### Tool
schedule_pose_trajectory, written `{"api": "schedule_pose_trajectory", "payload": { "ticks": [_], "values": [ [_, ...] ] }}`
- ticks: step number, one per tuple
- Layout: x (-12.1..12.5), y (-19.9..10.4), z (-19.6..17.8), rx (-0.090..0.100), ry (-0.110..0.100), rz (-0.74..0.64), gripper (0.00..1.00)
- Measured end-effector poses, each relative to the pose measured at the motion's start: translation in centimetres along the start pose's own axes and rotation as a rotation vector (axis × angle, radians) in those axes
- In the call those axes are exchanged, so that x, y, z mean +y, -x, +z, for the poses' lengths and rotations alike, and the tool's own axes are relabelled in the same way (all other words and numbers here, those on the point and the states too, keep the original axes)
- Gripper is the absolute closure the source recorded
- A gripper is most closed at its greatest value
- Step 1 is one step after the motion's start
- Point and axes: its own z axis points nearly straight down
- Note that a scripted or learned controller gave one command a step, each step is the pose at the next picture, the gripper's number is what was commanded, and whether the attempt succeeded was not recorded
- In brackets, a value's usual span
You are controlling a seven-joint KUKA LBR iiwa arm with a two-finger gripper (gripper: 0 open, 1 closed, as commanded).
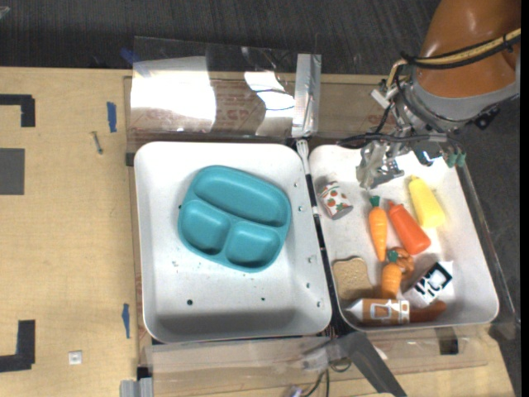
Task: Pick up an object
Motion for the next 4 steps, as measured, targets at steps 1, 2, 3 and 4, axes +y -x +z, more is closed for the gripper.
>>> {"api": "schedule_pose_trajectory", "payload": {
  "ticks": [1, 2, 3, 4],
  "values": [
    [-0.2, 0.2, -1.5, -0.015, -0.004, 0.005, 1.0],
    [-0.1, 0.5, -2.7, -0.027, -0.005, 0.005, 1.0],
    [-2.7, 4.8, -4.0, -0.003, -0.003, 0.057, 1.0],
    [-3.5, -0.5, -1.1, 0.003, -0.002, -0.184, 1.0]
  ]
}}
